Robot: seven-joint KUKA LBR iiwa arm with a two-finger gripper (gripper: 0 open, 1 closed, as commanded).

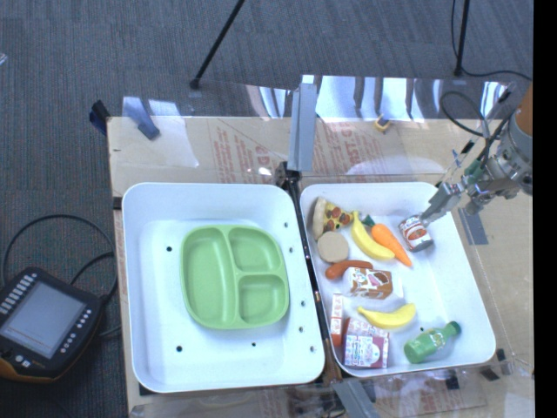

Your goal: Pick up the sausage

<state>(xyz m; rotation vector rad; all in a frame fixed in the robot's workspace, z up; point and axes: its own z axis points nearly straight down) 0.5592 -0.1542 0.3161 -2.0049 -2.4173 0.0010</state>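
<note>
Nearest the camera, a green bottle [431, 340] and a small red-and-white carton [365, 349] are lying along the front wall of the right bin [484, 316], with a second banana [388, 317] just behind them. Further back, the sausage [346, 268] is resting on the bin floor, an orange-red link lying just below a round tan disc [332, 246] and beside a printed packet [371, 282]; nothing is touching it from above. The gripper [432, 209] is hanging over the far right corner of that bin, close to a small red can [416, 233] and well apart from the sausage, with a carrot [391, 244] and a yellow banana [370, 239] lying between them. By my reading, the pick is not yet done: the whole reach, descent and closing are left. The left bin [139, 233] is holding a green divided plate [235, 275]. Whether the jaws are apart or together I cannot tell, since they are showing as one pale blurred streak. The arm is being cut off at the right edge, and the carton labels are too small to read.
</note>
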